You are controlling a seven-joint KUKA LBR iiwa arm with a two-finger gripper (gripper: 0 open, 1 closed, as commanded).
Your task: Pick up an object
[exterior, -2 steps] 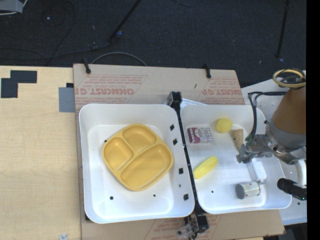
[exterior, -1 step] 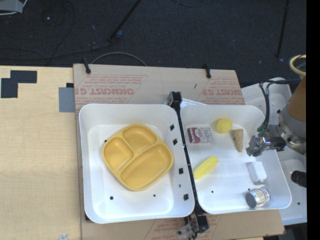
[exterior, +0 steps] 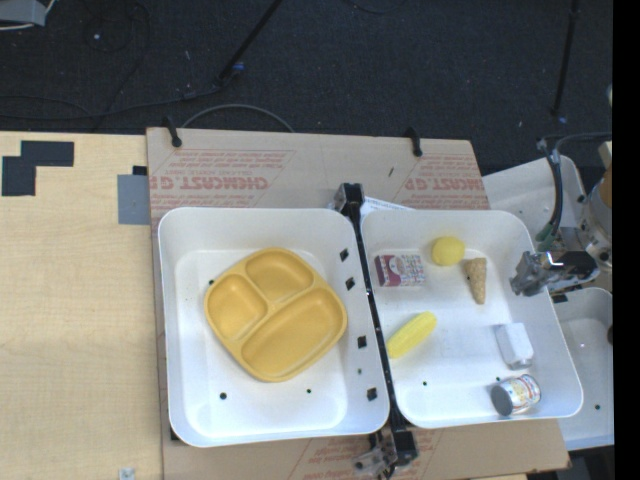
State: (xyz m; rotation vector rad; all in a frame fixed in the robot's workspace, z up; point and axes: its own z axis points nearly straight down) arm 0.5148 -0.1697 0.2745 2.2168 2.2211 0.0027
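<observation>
1. Two shallow white bins sit side by side on the bench: the left bin (exterior: 190, 268) and the right bin (exterior: 545, 368), split by a black divider (exterior: 368, 318).
2. The left bin holds a yellow three-compartment plate (exterior: 277, 313), lying flat near its middle.
3. In the right bin, a yellow ball (exterior: 448, 250) lies toward 12 o'clock from the bin's centre.
4. A tan ice-cream cone (exterior: 477, 278) lies just beside the ball, at its 4 o'clock, tip pointing toward 6 o'clock.
5. A small red-and-white packet (exterior: 399, 269) lies at 10 o'clock from the bin's centre, near the divider.
6. A yellow corn cob (exterior: 411, 334) lies at 8 o'clock, tilted, its lower end close to the divider.
7. A small white block (exterior: 513, 344) lies at 4 o'clock from the centre; a small can (exterior: 516, 395) lies on its side at 5 o'clock, close to the bin's bottom right corner.
8. The gripper (exterior: 540, 271) hangs at the right bin's 3 o'clock rim, apart from every object; nothing shows between its fingers, and whether they are open or closed I cannot tell.
</observation>
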